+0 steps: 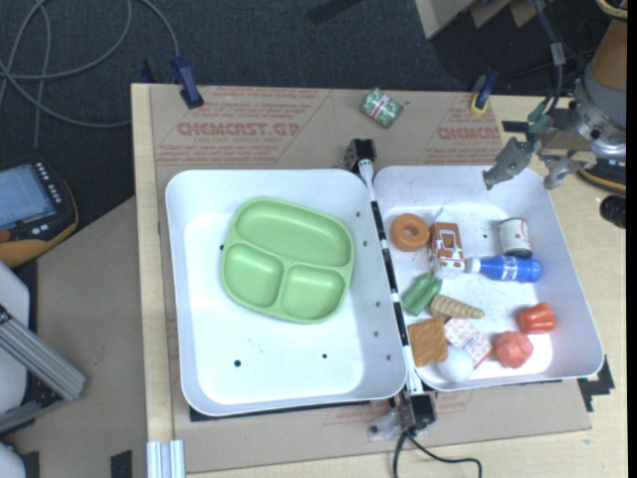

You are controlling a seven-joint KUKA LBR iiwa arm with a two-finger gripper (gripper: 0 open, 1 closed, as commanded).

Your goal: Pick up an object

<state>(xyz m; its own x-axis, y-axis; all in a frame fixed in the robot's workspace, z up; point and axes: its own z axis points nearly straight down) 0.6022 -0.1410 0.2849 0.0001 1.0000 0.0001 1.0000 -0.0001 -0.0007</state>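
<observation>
Camera view is showing the gripper [529, 166] hanging above the far edge of the right bin [570, 267], near its far right corner. The fingers [505, 164] are standing released, spread apart, with nothing lying between them.

Candidate objects are all lying in the right bin, nearer the camera than the fingers and apart from them. A white can [514, 236] is resting closest, just below the gripper in the picture. A blue bottle [506, 268] is lying on its side just beside the can. An orange ring [408, 232] is sitting toward the bin's left wall, with a small red-and-white carton [446, 249] next to it. A green pod [421, 293] and a tan cone [456, 308] are lying in the middle of the bin. A red pepper [536, 318], a red round item [513, 349], an orange wedge [429, 341] and a white ball [457, 364] are crowding the near end.

The left bin [199, 297] is carrying a green divided plate [287, 259]. A small green wrapped item [380, 108] is lying on the counter [259, 127] beyond both bins.
</observation>
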